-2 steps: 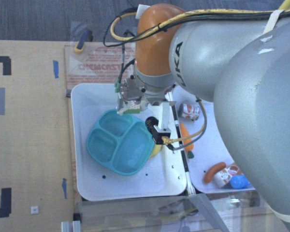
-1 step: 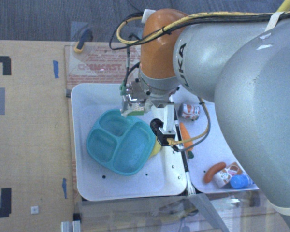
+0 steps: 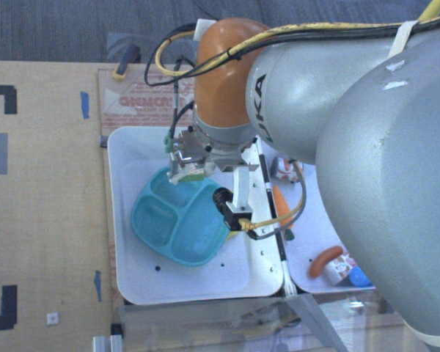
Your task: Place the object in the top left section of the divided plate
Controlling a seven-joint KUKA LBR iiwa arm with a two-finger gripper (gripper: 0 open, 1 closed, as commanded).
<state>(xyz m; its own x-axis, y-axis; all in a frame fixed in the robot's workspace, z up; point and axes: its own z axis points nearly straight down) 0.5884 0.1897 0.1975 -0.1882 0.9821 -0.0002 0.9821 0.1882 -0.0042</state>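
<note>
Fig.: gripper [image 3: 187,166] sits directly over the far edge of the divided plate [image 3: 180,222], a teal three-section dish lying in the left bin [image 3: 132,270]. The key relation: the plate's far-left section lies just below and slightly left of the gripper in the view, so little sideways travel appears needed, mostly descent. A pale green-white patch shows at the gripper tip, poss. the object, but it is too small and too hidden by the wrist to confirm; whether the gripper is wide or narrow can't be told. Arm pose: reaches in from the right, orange band [image 3: 224,64] above the wrist, wrist pointing down at the left bin, cables looping alongside. Right bin [image 3: 308,259] holds a carrot-like item [image 3: 279,202] and a sausage-like item [image 3: 327,259], well apart from the plate.
</note>
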